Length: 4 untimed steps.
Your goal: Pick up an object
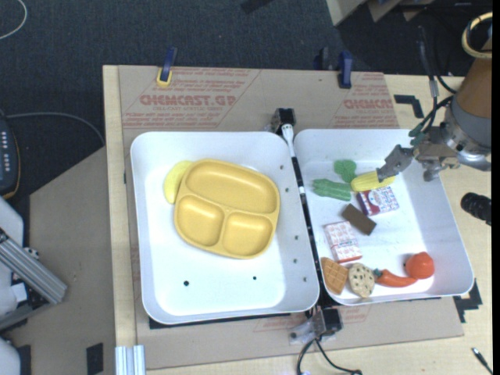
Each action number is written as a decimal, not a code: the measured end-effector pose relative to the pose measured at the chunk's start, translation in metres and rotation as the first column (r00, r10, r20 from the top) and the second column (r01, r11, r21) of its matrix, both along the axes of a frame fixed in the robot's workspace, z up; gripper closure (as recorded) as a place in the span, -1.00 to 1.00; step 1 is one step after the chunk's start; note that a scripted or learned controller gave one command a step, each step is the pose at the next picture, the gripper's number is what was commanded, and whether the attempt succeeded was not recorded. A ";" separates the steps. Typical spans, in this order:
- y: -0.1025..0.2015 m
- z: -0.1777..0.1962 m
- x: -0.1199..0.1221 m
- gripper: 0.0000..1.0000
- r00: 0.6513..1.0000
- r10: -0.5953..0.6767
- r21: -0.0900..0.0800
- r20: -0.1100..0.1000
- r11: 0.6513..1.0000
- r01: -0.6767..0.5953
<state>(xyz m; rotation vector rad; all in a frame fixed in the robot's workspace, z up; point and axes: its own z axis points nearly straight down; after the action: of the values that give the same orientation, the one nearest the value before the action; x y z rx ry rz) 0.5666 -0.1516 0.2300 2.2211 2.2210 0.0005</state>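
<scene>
Pincer point(393, 165) over right bin point(453, 233) near table's right edge | we cannot tell its state | yellow piece point(364, 182) just beside its tip

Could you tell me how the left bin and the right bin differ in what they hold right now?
The left bin holds one big yellow divided plate; the right bin holds many small toy foods, such as a cookie and a tomato. The end effector sits over the right bin, not the left. Both bins are white and shallow.
</scene>
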 end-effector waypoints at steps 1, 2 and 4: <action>-0.008 -0.058 -0.004 -1.00 1.000 -0.001 0.002 -0.008 1.000 0.001; -0.006 -0.101 -0.005 -1.00 1.000 0.000 0.002 -0.007 1.000 0.000; -0.006 -0.129 -0.001 1.00 1.000 -0.002 -0.002 0.012 1.000 0.002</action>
<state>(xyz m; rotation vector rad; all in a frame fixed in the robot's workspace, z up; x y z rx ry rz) 0.5659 -0.1580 0.1009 2.2156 2.2121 0.0117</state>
